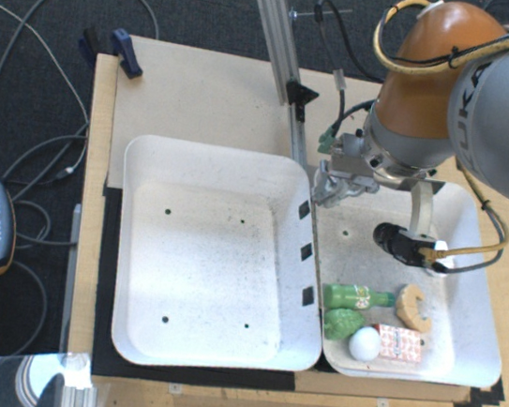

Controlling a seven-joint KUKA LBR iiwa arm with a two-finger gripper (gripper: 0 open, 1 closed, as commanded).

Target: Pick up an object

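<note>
Pale wooden tabletop (203, 105), seen from above at a slant, fills the middle of the frame and carries two shallow white bins side by side. The grey arm with an orange band (506, 103) enters from the upper right. The left white bin (199, 256) occupies the centre and lower left of the tabletop; the right white bin (471, 311) lies against it at centre right.

The tool (329, 192) hangs over the upper left corner of the right bin, just beside the rim shared by the two bins. Whether it is apart or together cannot be told from this view.

The objects for picking lie grouped along the lower edge of the right bin, well below the tool:
- a green plastic bottle lying on its side (361, 297)
- a tan ring-shaped piece (415, 309) to the right of the bottle
- a red-and-white patterned box (400, 344) below the ring
- a green rounded lump (341, 323) under the bottle
- a small white ball (365, 343) between the lump and the box, touching both

A blue clamp (125, 52) grips the upper left edge of the tabletop.
</note>
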